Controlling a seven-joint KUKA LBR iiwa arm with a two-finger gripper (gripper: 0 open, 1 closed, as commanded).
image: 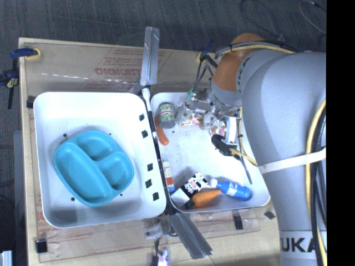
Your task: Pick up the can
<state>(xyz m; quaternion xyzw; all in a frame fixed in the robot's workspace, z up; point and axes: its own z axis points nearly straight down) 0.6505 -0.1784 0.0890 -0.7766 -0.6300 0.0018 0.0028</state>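
Can, green-labelled with a pale top, stands near the far left corner of the right bin, close to the divider that separates it from the left bin. Gripper hangs just to the can's right, apart from it; whether its fingers are apart or together cannot be told from this slanted view. An orange carrot-like piece lies just in front of the can. A blue bottle, a second orange piece and a black-and-white carton rest along the near wall. A blue divided plate sits in the left bin. A sound grasp would centre the fingers over the can, straddle its sides clear of the wall and the orange piece, then close and lift straight up.
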